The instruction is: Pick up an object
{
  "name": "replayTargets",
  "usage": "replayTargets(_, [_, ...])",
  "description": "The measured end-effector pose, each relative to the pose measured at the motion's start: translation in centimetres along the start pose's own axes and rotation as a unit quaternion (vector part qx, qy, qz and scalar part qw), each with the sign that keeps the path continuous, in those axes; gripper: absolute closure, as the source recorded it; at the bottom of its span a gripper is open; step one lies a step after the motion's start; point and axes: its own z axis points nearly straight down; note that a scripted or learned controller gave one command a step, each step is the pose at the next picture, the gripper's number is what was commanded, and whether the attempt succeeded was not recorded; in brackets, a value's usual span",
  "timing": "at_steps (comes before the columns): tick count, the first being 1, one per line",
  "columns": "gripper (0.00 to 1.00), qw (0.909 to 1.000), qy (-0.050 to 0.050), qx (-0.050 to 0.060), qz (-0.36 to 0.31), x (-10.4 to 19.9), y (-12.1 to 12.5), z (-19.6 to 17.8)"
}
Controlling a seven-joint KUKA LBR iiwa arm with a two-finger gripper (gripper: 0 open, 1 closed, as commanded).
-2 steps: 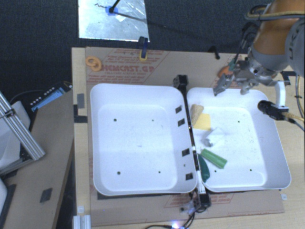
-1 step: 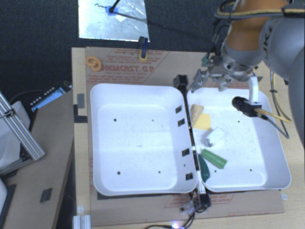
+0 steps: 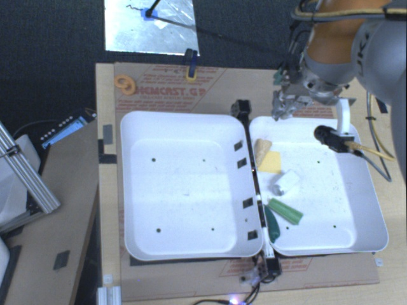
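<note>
A yellow block (image 3: 270, 162) lies in the right bin (image 3: 356, 189) near its left wall, touching a tan cone-shaped piece (image 3: 262, 149) at its upper left. Below them sit a small white object (image 3: 286, 183) and a green cylinder (image 3: 285, 211), with a darker green piece (image 3: 272, 225) against the left wall. The gripper (image 3: 283, 111) hangs over the bin's far left corner; whether it is released or clenched cannot be told. The left bin (image 3: 184, 183) sits alongside.

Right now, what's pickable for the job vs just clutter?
Job: yellow block, tan cone, white piece, green stick, dark green piece, all in the right bin; gripper above the bin's far edge.

Clutter: orange ring, foil sheet, left bin.
</note>
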Motion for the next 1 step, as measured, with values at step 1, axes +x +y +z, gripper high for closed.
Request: replayTargets(1, [1.0,1.0,0.001,-0.002,-0.002,6.72,1.83,-5.49])
